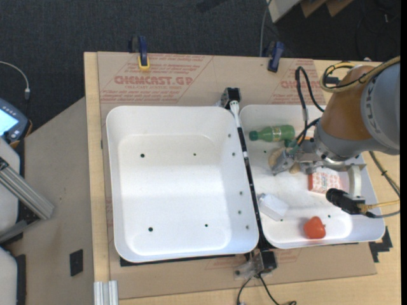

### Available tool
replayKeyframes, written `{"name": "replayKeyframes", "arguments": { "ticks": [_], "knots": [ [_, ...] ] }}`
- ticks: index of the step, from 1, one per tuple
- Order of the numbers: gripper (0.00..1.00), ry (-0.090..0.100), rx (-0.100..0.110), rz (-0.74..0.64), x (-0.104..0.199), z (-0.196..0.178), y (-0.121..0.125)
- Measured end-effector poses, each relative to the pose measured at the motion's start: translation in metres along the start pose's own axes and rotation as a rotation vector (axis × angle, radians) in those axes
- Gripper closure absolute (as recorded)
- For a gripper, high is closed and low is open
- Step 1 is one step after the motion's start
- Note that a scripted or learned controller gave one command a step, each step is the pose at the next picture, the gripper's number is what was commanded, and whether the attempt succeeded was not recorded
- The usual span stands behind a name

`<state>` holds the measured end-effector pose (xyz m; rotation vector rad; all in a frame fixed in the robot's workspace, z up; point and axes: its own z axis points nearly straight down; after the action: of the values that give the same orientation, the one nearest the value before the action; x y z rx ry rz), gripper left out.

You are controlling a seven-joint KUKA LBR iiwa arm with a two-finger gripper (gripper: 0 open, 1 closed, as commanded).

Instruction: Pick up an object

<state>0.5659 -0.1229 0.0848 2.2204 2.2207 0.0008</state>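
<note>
My gripper (pixel 284 161) hangs low in the right bin (pixel 362 232); whether it is apart or together, I cannot tell. A green bottle (pixel 273 133) lies just beyond it. A red-and-white packet (pixel 324 182) sits beside it, toward my arm. A clear white packet (pixel 274 206) and red strawberry (pixel 314 227) lie nearer the bin's front rim.
</note>
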Motion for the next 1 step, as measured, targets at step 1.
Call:
{"name": "replayKeyframes", "arguments": {
  "ticks": [1],
  "knots": [
    [0.0, 0.0, 0.004, 0.006, -0.0646, -0.0001, -0.0315]
  ]
}}
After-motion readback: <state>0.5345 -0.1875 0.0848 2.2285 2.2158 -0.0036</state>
